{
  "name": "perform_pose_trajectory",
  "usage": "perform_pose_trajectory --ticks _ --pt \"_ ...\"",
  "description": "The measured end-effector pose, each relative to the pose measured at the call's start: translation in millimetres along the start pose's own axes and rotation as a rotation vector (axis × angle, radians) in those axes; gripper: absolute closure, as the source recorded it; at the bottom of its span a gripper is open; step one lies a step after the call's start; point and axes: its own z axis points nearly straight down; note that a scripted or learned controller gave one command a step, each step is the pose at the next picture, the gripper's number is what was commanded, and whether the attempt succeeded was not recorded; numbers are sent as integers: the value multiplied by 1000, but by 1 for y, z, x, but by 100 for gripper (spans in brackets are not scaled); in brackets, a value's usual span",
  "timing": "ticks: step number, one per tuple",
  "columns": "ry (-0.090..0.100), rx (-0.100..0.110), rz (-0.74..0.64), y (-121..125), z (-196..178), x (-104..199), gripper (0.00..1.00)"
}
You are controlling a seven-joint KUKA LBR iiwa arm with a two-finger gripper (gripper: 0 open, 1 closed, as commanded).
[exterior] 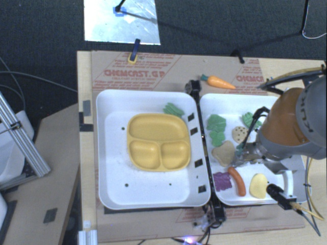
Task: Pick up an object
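We see two bins side by side on the worktop [153, 65]. The left bin [110, 152] holds a divided plate [157, 141] at its middle, a leafy piece [173, 109] behind it. In the right bin [214, 103], a sausage [237, 180] lies between a lemon [258, 186] and a grape bunch [221, 180]. A carrot [218, 82] lies behind that bin.

Right bin [225, 100] crowded with toy food; left bin [110, 137] open around the yellow tray [157, 141].

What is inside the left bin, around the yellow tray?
The yellow divided tray lies in the left bin, its compartments bare. A green toy rests beside its far corner. Whatever is under the tray is covered.
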Motion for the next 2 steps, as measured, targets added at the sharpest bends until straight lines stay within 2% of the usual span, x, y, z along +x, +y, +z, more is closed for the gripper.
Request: perform_pose_trajectory --ticks 1,2 --pt "-8 -5 13 29 -15 -52 100" --pt "-11 -11 10 82 -55 -101 100"
